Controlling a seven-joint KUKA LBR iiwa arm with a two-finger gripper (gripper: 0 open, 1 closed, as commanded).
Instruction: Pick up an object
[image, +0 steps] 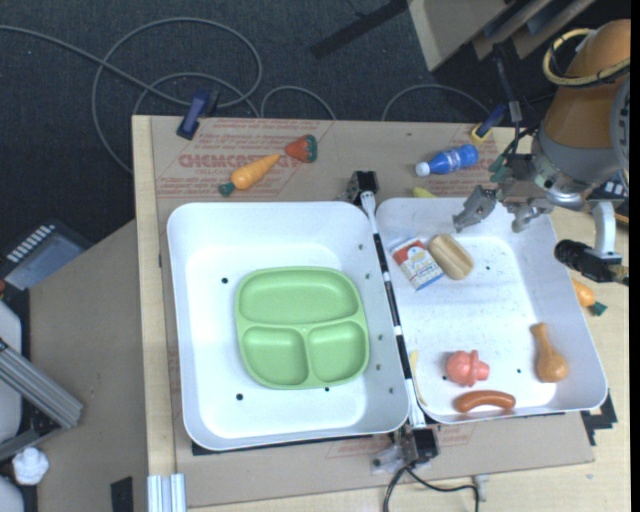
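2 white bins are sitting side by side in your camera view. The gripper (501, 207) is hanging over the far edge of the right bin (520, 290) with its fingers spread and nothing between them. Near that far edge a small carton (419, 264) and a bread roll (450, 256) are lying touching. Toward the near edge a pink toy (465, 368) is sitting just above a sausage (485, 402), and a drumstick (547, 353) is lying by the right edge. The left bin (200, 300) is holding a green divided plate (300, 327) at its middle.
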